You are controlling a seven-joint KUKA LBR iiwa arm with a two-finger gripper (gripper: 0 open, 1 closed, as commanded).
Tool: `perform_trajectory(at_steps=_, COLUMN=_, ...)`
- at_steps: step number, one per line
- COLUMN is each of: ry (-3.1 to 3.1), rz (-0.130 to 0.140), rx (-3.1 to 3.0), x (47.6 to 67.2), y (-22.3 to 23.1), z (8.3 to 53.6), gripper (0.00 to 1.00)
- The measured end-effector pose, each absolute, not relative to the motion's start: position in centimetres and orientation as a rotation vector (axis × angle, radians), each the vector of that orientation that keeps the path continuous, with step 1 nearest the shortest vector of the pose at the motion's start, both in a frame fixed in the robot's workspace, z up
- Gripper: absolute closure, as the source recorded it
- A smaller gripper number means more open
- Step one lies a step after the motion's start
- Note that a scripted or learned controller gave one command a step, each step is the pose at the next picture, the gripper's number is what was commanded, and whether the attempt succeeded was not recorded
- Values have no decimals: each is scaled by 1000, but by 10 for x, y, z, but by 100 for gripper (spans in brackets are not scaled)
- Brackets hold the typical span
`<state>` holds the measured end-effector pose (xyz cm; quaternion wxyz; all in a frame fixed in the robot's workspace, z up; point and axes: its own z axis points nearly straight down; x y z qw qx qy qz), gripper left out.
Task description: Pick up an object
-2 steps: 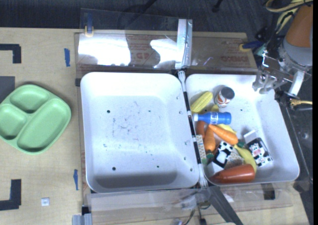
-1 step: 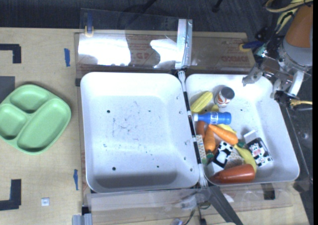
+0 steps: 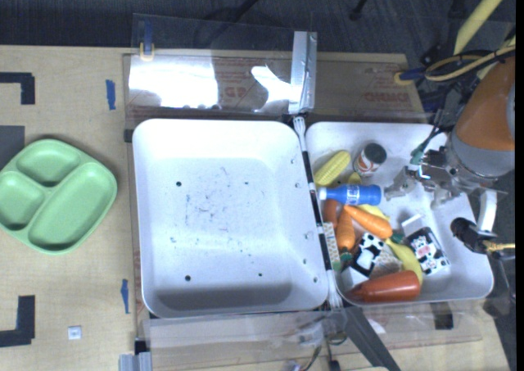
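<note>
Bench-top bins (image 3: 217, 136) are sitting side by side while the gripper (image 3: 446, 177), grip state unclear, is approaching toys (image 3: 368, 234) at its 8 o'clock, needing descent.

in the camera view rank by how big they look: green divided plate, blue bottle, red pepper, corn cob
1. green divided plate
2. red pepper
3. blue bottle
4. corn cob
The pepper and bottle look close in size.

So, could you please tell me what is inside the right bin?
The right bin holds a corn cob, blue bottle, carrots, red sausage and small can. Items beneath the pile are covered.
</note>
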<state>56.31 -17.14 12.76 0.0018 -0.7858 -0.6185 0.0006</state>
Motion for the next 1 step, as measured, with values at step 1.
perform_trajectory(at_steps=1, ry=-1811, rz=-6, rx=-2563, x=512, y=-192, z=88, gripper=0)
